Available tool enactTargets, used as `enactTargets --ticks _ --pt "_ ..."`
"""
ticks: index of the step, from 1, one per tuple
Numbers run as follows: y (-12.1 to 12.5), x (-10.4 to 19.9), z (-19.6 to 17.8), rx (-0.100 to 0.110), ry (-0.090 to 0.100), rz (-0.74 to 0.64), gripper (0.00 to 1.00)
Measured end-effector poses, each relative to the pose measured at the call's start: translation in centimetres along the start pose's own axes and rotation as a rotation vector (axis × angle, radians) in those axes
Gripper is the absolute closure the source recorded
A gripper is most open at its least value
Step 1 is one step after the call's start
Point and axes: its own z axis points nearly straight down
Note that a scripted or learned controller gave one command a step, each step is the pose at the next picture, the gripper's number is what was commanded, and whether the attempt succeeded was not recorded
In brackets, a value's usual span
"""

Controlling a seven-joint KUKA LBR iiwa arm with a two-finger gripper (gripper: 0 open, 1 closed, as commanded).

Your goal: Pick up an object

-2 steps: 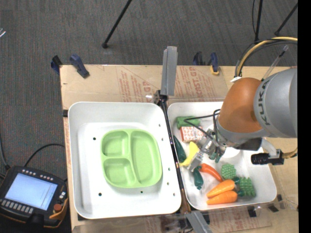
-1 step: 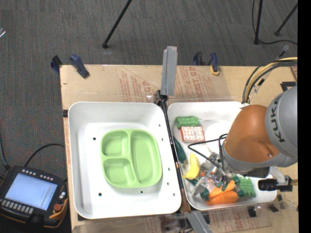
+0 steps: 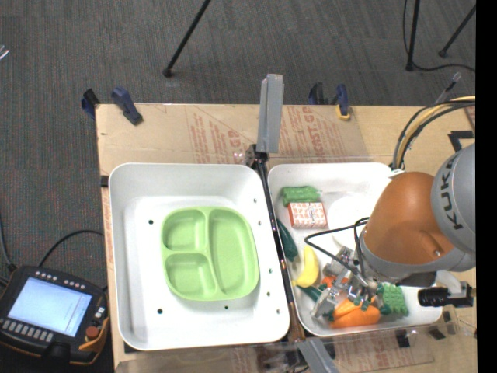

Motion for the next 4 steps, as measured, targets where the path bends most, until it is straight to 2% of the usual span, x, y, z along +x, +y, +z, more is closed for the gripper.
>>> enactTargets --ticks 1,2,3,4 --pt "0.9 -11.9 -0.2 -0.002 -0.004 0.198 0.00" --pt "2.6 -7.2 -0.1 -0.001 -0.001 0.293 0.00" --pt "0.5 -2.5 0.0 0.000 0.000 0.482 0.00" --pt "2.6 -10.6 -0.1 -0.001 -0.003 0.631 0.00"
